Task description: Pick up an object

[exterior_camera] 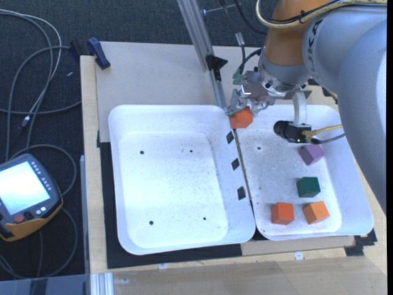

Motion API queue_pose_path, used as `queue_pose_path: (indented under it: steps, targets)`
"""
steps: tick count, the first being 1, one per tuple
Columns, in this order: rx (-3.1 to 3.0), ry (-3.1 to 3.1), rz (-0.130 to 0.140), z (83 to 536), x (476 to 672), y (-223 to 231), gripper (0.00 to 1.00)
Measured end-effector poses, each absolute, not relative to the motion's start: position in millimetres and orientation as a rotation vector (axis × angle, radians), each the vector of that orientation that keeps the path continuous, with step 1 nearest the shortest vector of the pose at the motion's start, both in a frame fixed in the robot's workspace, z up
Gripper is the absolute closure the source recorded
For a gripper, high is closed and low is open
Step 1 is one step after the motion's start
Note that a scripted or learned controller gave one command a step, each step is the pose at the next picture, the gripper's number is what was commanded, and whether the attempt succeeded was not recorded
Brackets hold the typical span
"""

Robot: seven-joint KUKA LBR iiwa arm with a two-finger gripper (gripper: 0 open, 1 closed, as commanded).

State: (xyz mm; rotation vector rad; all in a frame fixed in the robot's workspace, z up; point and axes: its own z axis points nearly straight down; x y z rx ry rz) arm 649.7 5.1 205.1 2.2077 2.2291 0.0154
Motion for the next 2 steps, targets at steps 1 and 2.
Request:
queue_pose_path:
  steps: [1,2]
  targets:
    - [2.219,2.234,-0.003,199.2,597.2,59.5,1.0]
    - [2.225,2.223,-0.004,199.3,582.0,55.8,1.0]
